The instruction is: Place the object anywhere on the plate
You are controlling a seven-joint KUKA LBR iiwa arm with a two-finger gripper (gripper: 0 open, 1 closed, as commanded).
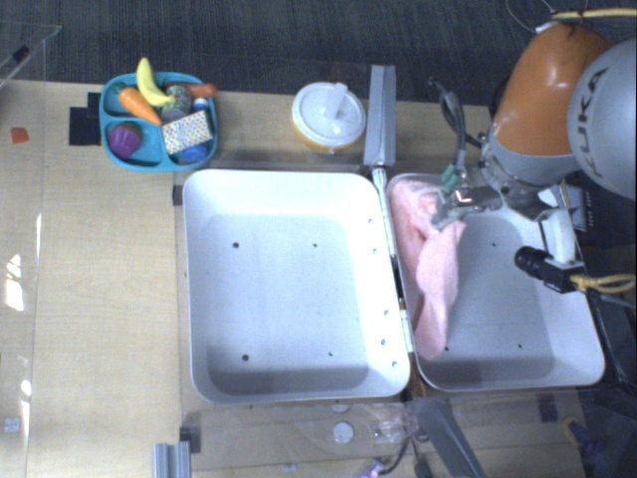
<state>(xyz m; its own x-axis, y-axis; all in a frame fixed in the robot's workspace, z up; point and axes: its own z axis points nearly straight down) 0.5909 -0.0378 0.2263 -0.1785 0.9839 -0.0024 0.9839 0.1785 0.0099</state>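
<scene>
A pink cloth lies draped along the left wall of the right bin, running from the bin's far corner to near its front. My gripper hangs over the cloth's far end and meets the fabric there, which bunches up under it. The grey arm with its orange band comes in from the upper right. A blue divided plate rests on the wooden bench at the far left, well away from the gripper. It carries toy food: a banana, a carrot, a purple piece and a speckled block.
The left bin sits between the plate and the right bin. A white round lidded cup stands on the bench behind it. A grey metal post rises between the bins at the back. Black cables hang off the arm over the right bin.
</scene>
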